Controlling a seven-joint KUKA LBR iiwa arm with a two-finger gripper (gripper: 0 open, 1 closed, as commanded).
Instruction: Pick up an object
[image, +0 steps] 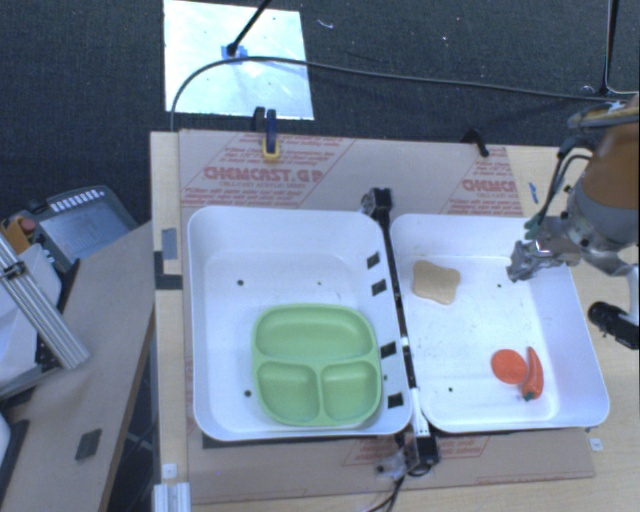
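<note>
While the gripper (522, 262) hangs over the right bin's (580, 300) far side, nothing is picked yet.
Nearest sits the orange toy (518, 369), then the tan piece (436, 282). Go down straight over one, well away from the wall. I cannot tell if the gripper is wide or closed; it looks small here. A green plate (316, 365) lies in the left bin (215, 300). Beyond are board (330, 165) and dark floor (80, 90).

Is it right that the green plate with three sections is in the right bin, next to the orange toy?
Not quite. The camera view shows the green plate in the left bin, by itself. The orange toy lies in the right bin, along with a tan piece that looks like bread.
</note>
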